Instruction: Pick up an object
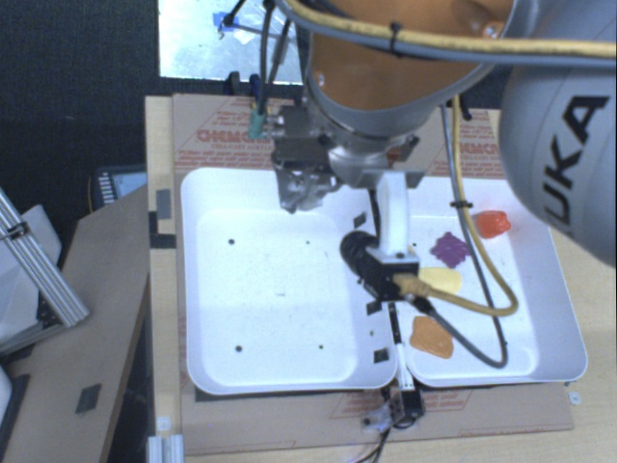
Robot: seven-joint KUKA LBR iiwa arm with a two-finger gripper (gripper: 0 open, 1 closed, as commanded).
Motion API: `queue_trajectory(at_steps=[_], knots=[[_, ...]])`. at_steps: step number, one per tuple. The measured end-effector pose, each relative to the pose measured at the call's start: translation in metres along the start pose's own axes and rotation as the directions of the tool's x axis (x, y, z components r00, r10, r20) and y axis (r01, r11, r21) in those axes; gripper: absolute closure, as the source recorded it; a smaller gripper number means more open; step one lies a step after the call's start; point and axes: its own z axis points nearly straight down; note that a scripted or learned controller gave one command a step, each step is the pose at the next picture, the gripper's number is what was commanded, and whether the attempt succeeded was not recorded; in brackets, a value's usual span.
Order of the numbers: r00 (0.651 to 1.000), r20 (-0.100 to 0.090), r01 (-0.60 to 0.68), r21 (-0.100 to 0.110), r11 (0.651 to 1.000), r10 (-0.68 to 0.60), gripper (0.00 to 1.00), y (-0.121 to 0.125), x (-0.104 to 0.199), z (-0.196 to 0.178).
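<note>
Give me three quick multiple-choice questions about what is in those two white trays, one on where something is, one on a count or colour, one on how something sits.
1. Where do the small coloured items lie?
A. In the left bin
B. In the right bin
C. On the cardboard in front of the bins

2. How many coloured items can be counted in that bin?
A. One
B. Four
C. Seven

3. How does the orange item nearest the front sit?
A. Flat on the bin floor, clear of the others
B. Stacked on the purple item
C. Hanging over the bin's rim

Answers:
1. B: the purple item, yellow item, red-orange item and orange item all lie in the right bin, none in the left bin.
2. B: those four are all that can be counted.
3. A: it rests on the white floor with bare bin around it.
</note>
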Motion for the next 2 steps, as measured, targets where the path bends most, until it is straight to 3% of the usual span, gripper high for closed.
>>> queue_trajectory(at_steps=[1, 2], knots=[[1.000, -0.003, -0.004, -0.011, 1.000, 0.004, 1.00, 0.0017, -0.0080, -0.0754], [1.000, 0.000, -0.004, -0.003, 1.000, 0.004, 0.00, 0.0015, -0.0078, -0.0709]])
